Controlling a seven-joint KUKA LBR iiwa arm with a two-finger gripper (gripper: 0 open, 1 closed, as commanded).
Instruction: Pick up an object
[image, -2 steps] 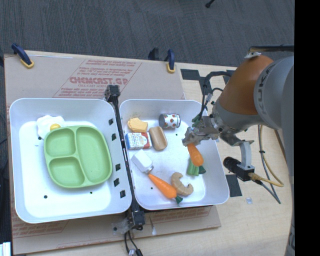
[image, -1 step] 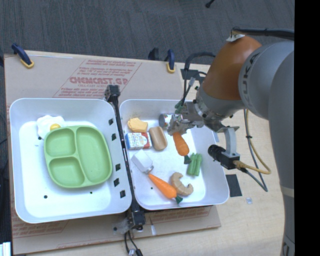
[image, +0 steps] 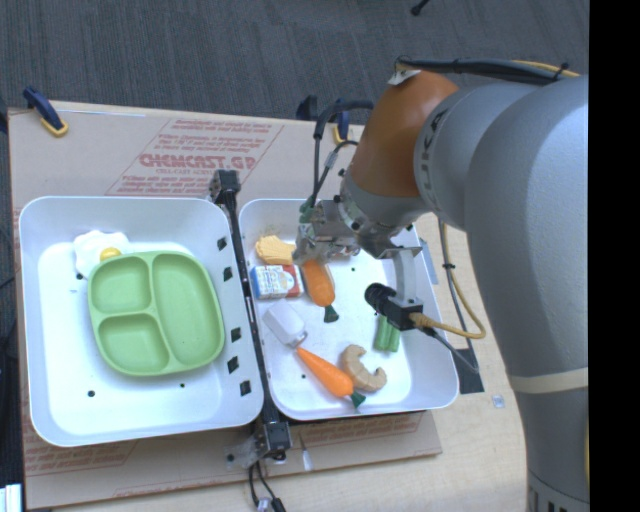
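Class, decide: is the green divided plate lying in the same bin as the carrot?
No: the green divided plate lies in the left bin; the carrot lies in the right bin.

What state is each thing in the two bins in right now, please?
Gripper: low in the right bin, above the orange oblong toy.
Green divided plate: flat, upright, in the left bin.
Carrot: lying on its side.
Small carton: lying flat.
Fried egg toy: partly under the plate.

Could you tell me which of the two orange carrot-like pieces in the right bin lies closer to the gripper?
The upper carrot, just below the gripper, near the small carton. The other carrot, with a green tip, lies lower in the bin, beside the tan mushroom.
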